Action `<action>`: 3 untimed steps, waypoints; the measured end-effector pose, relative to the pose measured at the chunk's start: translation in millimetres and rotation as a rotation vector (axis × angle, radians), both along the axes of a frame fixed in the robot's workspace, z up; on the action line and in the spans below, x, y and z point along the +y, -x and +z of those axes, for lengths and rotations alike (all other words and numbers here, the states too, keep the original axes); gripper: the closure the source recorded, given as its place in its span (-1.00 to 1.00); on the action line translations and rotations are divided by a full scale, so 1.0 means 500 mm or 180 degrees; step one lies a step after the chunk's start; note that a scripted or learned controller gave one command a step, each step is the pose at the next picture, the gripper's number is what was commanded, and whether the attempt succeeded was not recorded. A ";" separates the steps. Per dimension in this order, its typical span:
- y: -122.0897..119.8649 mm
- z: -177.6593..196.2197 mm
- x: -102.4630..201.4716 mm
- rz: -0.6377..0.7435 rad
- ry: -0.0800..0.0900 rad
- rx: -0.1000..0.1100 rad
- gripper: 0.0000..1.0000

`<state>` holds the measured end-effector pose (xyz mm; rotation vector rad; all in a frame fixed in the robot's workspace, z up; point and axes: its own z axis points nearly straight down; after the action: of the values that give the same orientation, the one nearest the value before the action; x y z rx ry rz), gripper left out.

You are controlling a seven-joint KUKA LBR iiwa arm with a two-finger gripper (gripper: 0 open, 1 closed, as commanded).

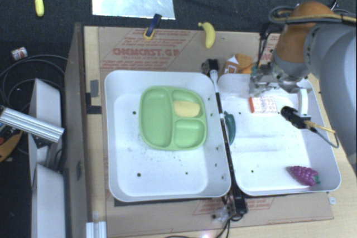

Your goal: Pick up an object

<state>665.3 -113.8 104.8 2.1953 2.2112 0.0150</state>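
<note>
Far left, on the dark floor off the bench (178,44), lies one small yellow oblong thing (39,5); on the bench itself sit two shallow white bins side by side.

The left bin (128,175) holds one green divided plate (162,120) with three compartments; one pale yellow lump (187,107) lies in its upper right compartment; I count nothing else there. Behind this bin, on the bench's printed cardboard, rests one blue-and-yellow tool (152,26), too small to name; further right lies one yellow banana (208,34), well apart from both bins.

At the seam between the bins, just inside the left wall of the right bin (268,170), lies one teal thing (229,125), its shape unclear. On the bench behind the right bin's far left corner sits one orange-and-white thing (240,63).

The right bin holds three loose things: the teal one, one small red-and-white packet (262,104) near the far wall, and one bunch of purple grapes (304,175) in the near right corner; packet and grapes are well apart.

The arm comes in from the right; its gripper (263,85) hangs over the far end of the right bin, just above the packet; whether the jaws are open or closed I cannot tell, and I see nothing held between them; the packet lies flat on the bin floor.
</note>
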 end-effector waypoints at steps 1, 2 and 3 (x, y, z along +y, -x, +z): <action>0.001 -0.002 0.000 0.0001 0.0000 0.0006 -1.00; 0.022 -0.026 0.005 -0.0014 -0.0012 0.0008 -1.00; 0.018 0.000 0.002 -0.0014 -0.0004 -0.0008 1.00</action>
<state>656.3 -112.7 105.0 2.1994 2.2057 0.0192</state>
